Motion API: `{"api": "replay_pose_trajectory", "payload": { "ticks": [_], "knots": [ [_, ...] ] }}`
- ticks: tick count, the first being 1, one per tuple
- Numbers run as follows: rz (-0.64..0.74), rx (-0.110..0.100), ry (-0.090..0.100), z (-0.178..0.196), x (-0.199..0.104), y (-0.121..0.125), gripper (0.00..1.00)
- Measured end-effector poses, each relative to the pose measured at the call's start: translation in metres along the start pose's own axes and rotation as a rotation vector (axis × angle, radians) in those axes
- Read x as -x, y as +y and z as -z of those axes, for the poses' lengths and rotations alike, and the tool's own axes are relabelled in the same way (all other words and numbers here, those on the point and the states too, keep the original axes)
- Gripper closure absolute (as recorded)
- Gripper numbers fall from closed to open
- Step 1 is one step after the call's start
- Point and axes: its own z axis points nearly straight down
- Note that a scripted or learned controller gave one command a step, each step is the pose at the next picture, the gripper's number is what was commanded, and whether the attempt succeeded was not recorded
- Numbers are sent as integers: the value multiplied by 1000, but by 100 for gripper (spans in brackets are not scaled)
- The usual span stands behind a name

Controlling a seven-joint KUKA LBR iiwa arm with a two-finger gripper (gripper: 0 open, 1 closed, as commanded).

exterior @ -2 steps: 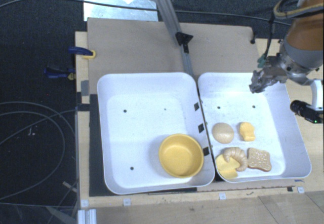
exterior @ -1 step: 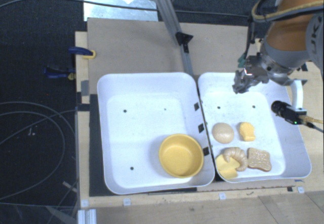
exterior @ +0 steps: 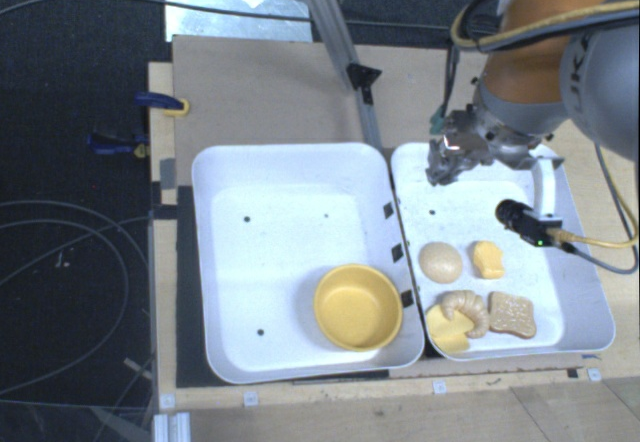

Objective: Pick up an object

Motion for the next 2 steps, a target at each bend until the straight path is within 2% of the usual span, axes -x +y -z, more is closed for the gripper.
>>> {"api": "replay_pose_trajectory", "payload": {
  "ticks": [1,2],
  "knots": [
    [-1,1,-1,1,-45,-2,100],
    [1,1,1,-1,-108,-5,100]
  ]
}}
